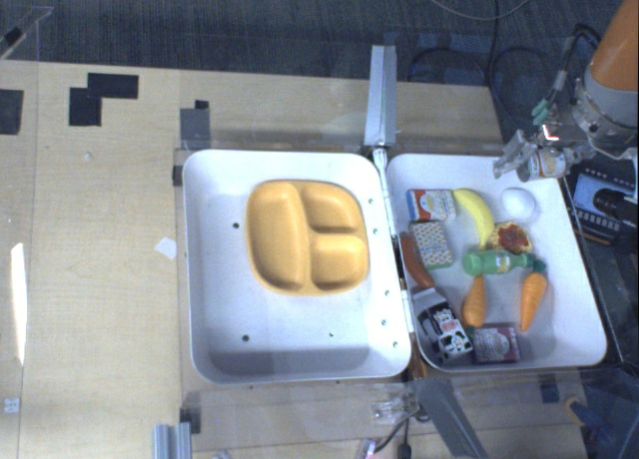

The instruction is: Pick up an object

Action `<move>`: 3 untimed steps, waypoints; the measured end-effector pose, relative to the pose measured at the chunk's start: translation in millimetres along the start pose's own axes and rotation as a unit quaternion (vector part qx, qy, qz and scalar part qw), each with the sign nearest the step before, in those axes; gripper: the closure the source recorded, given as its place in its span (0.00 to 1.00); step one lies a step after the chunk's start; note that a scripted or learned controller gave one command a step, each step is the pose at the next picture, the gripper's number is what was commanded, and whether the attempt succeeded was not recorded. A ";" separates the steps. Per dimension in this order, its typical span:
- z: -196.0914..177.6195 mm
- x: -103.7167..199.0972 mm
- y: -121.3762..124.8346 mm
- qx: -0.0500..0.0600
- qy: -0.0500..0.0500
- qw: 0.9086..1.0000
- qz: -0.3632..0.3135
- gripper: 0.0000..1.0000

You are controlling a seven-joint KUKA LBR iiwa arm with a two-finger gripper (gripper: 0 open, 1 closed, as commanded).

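Note:
My gripper (530,160) hangs over the far right corner of the right bin (589,332), its fingers open with nothing between them. Just below it in the bin lies a white ball (517,204). Left of the ball are a yellow banana (477,216) and a small red and white carton (431,205). Further forward lie a red and yellow fruit (512,237), a green bottle (497,263) on its side, two orange carrots (474,299) (533,297), a patterned box (431,243), a red sausage (417,263), a black and white can (445,328) and a maroon packet (495,344).
The left bin (215,347) holds a yellow divided tray (305,235). A metal post (380,98) rises between the bins at the back. Cables and dark equipment (604,203) sit right of the right bin, beside the arm.

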State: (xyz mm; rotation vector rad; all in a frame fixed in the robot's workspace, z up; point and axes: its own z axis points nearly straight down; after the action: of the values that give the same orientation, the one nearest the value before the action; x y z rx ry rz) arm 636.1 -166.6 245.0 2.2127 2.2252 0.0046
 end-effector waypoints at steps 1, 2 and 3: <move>147.0 18.2 -54.2 -0.003 0.000 0.996 -0.089 0.00; 154.1 6.7 -10.3 0.010 0.006 0.996 -0.093 0.00; 155.1 11.9 15.1 0.041 0.004 0.995 -0.089 0.00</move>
State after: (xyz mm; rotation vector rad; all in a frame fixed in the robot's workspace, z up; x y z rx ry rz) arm 651.8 -154.6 90.0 2.0457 2.4615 -0.0793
